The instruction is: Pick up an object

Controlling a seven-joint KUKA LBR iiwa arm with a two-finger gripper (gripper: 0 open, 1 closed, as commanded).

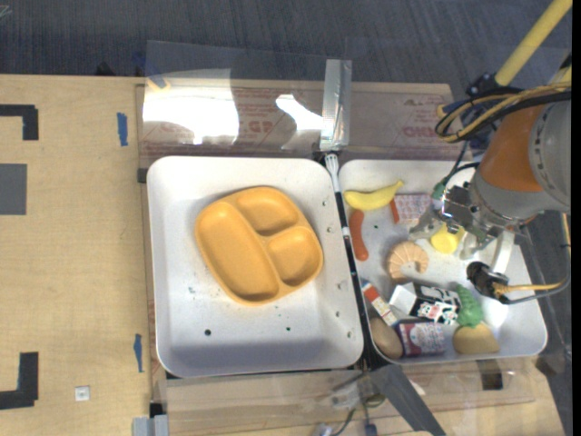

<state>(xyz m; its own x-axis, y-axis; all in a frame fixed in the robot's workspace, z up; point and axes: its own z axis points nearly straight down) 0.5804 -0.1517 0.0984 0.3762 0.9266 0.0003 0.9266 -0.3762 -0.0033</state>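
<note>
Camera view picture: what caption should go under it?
Robot claw hovers over a bin of toys beside an orange divided plate in the other bin.

Two bins side by side on bench. Left bin (pixel 172 334): divided plate (pixel 259 243) lies near centre. Right bin (pixel 531 330): banana (pixel 374 195) at back left, sausage (pixel 358 234) just in front of it by left wall, shell (pixel 408 260) mid-bin, can (pixel 423 338) and potato (pixel 476 339) along front wall. Gripper (pixel 451 228) sits over back of right bin.
</note>
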